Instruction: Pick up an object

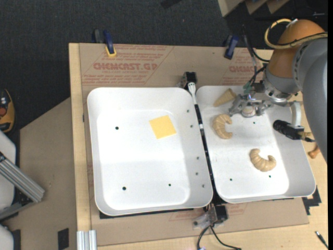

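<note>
- My claw [248,107]: bare, shiny metal.
- Bins [104,155]: smooth white plastic, faintly glossy.
- Croissants [223,126], at nine o'clock from my claw: matt, crusty.
- Board [83,87]: brown cardboard-like sheet.

We see a yellow square [163,126] in the white left bin [104,155]. Two tan croissants [223,126] [263,160] lie in the white right bin [291,176].

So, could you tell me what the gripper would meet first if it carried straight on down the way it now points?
Probably the bare floor of the right bin. The gripper points down between the tan wedge and the upper croissant, though depth is hard to judge here.
</note>
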Available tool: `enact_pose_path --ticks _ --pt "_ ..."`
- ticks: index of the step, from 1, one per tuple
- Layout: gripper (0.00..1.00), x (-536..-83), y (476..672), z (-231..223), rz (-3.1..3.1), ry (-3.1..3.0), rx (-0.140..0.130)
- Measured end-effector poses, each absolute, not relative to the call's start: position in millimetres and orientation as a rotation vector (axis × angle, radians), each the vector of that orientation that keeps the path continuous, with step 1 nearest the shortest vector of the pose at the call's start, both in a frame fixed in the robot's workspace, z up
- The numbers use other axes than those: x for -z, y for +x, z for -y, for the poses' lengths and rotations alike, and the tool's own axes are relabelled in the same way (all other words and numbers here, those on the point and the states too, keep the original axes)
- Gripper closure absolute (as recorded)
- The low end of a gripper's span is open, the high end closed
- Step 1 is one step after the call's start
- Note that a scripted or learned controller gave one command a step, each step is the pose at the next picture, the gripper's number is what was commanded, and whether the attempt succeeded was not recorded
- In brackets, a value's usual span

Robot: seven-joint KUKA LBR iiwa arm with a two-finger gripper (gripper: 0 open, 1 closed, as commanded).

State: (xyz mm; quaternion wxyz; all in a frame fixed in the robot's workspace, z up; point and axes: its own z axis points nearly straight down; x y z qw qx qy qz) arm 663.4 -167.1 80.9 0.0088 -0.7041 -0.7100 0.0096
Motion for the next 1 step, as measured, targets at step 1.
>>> enact_pose_path --ticks 1 --pt "1.00 -96.8 667.5 165.7 2.227 -2.220 0.000"
